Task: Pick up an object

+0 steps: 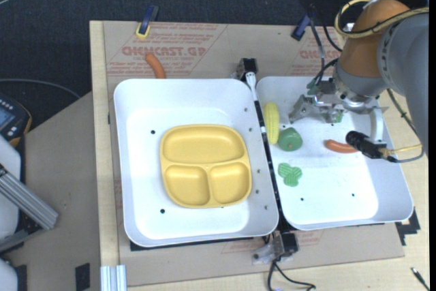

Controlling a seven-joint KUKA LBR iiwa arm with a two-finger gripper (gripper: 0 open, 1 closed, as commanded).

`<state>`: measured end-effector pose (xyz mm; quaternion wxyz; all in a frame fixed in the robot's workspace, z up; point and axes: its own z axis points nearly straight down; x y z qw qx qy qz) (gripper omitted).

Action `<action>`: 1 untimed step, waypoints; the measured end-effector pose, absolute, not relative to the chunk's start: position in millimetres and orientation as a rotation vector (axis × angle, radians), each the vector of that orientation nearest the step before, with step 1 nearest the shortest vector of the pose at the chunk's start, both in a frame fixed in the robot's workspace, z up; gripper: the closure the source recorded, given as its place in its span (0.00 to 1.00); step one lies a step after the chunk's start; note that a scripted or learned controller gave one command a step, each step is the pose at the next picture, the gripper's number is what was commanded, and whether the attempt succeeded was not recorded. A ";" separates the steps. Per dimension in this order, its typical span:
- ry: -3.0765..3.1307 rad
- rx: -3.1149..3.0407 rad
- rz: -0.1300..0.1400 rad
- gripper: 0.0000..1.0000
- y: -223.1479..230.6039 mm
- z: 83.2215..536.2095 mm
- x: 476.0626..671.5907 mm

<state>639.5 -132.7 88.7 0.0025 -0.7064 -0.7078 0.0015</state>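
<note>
Four small things: they lie in the right bin (381,204), all close to the gripper (320,109).
Gripper state: cannot tell; the view from above does not show how it stands, and nothing can be seen held in it.
Corn (272,123): to the gripper's left, near the bin's left wall; yellow, ridged, long axis running roughly up and down the view.
Green round piece (290,140): just below and left of the gripper, touching or almost touching the corn; smooth, rounded, likely the nearest target.
Leafy green piece (291,174): further below the gripper, flat with a lobed outline.
Sausage (338,146): below and right of the gripper, slim, orange-red, long axis nearly level across the view.
Yellow tray (204,165): well apart to the left in the left bin (136,167); glossy plastic, three compartments.
Coming move: probably a short drop down-left onto the round green piece.
</note>
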 end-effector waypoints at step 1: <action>-2.221 -2.218 0.003 0.00 -132.3 84.7 639.5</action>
